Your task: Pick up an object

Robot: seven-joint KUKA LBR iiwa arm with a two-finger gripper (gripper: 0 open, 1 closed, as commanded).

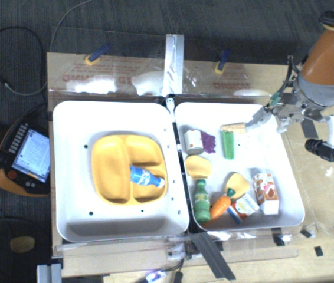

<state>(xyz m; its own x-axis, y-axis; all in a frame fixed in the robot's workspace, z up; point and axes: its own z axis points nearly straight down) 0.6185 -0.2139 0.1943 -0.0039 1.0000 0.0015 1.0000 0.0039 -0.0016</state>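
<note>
One grey two-finger gripper (261, 115) hangs just right of the upright green plastic block (228, 142).
Finger state: cannot tell; centre over the block before descending.

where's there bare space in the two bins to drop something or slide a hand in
Left bin: bare floor rings the yellow divided tray, widest along its left and front. Right bin: the patch between the green stick and the right wall is open. Its front is crowded: green bottle, carrot, juice carton. The gripper hangs at its back right corner.
</note>
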